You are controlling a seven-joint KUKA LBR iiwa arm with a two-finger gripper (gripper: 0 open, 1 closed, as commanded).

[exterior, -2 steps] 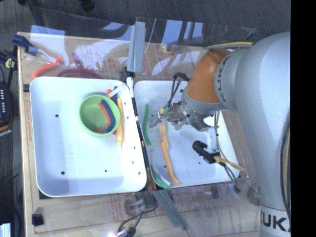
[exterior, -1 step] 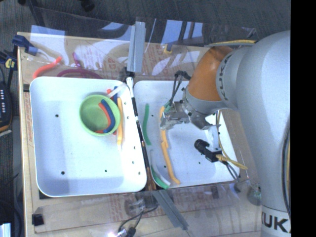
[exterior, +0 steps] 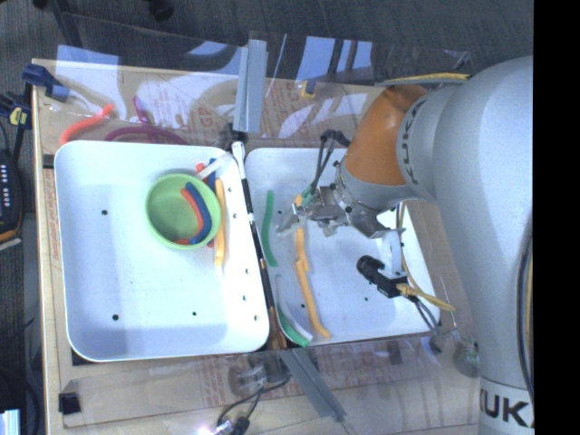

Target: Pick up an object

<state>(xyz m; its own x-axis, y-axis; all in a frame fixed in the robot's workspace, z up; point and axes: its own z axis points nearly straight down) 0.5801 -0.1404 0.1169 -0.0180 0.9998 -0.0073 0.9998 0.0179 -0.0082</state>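
My gripper point(exterior: 306, 217) hangs over the upper left part of the right bin point(exterior: 362, 320). Just below it starts a long orange strip point(exterior: 306, 284), which runs down toward the bin's front edge; I cannot tell whether the two touch. A slim green stick point(exterior: 268, 227) lies along the right bin's left wall, left of the gripper. At the front left corner lies a curved green and white piece point(exterior: 292, 323).
The left bin point(exterior: 118, 279) holds a green bowl point(exterior: 165, 214) with a red piece point(exterior: 195, 208) and a blue piece point(exterior: 193, 196) in it. An orange stick point(exterior: 218, 234) lies beside the bowl by the divider. The grey arm point(exterior: 471, 198) covers the right bin's right side.
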